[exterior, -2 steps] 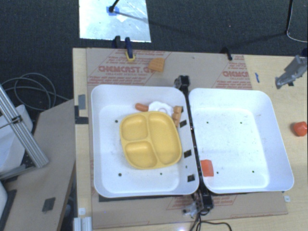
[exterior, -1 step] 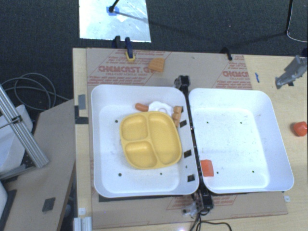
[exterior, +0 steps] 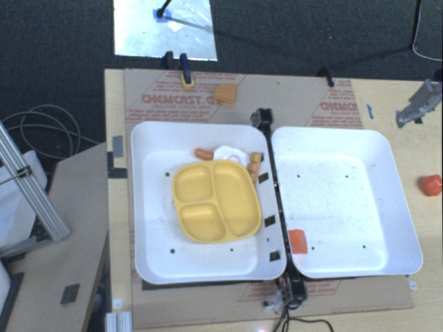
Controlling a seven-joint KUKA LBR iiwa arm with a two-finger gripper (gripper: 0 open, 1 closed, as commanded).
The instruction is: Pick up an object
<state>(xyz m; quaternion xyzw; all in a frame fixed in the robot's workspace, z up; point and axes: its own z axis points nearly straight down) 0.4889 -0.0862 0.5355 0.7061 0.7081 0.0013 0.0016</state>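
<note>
Overhead, two white bins sit side by side on the counter. Left bin: a yellow divided plate lies near the middle; just behind it an orange sausage-shaped piece, a white item partly hidden by the plate, and a small tan piece close to the right wall. Right bin: one orange-red block at the near left corner. Outside the bins, a tan block rests on the board behind the left bin, and a small red object sits on the counter at far right. Pincer hangs above the counter behind the right bin, well apart from every object; spread or pressed together cannot be told.
</note>
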